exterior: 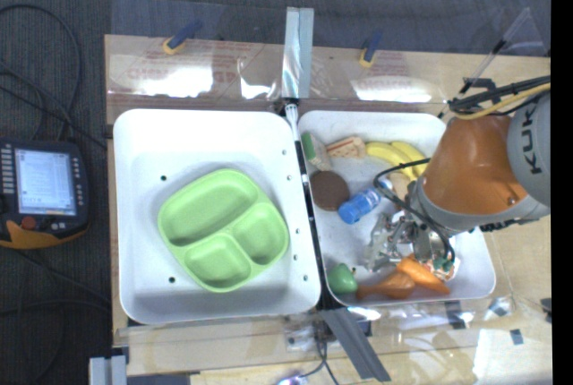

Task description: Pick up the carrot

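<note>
1. Altogether, two white bins sit on the worktop: the left bin (134, 195) bears one green divided plate (224, 229); the right bin (474, 271) holds one carrot (403, 281), one banana (398, 155), one blue bottle (358, 206) and one brown ball (329, 190).
2. White letters "KU" show on the grey arm (537, 150).
3. The carrot lies at the right bin's near edge, long axis roughly left-right, its green end (341, 279) leftward.
4. The gripper (407, 244) hangs just above the carrot; its fingers perhaps touch it, but their state is unclear.
</note>
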